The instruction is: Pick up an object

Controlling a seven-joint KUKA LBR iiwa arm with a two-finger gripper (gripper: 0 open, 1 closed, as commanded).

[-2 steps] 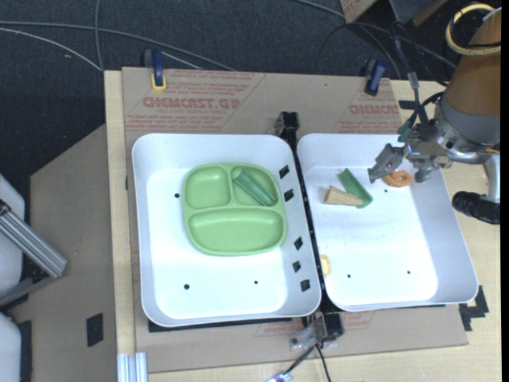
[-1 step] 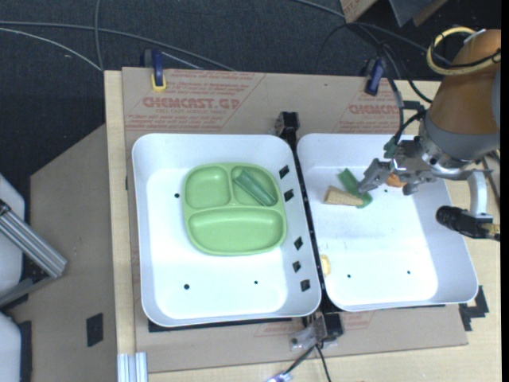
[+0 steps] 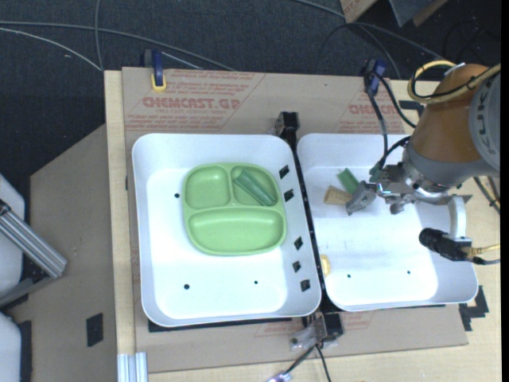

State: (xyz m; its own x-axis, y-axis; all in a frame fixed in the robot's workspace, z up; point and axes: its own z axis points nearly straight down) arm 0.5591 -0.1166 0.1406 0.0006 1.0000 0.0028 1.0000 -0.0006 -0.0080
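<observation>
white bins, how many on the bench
2: the left bin holding a green divided plate, and the right bin beside it, where the gripper reaches in.

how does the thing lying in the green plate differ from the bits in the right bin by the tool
The dark green oblong piece lies in the upper right compartment of the light green divided plate, in the left white bin. The small tan and green pieces lie on the bare floor of the right white bin, beside the tool. The plate piece is longer and all green; the others are part tan. All lie flat.
</observation>
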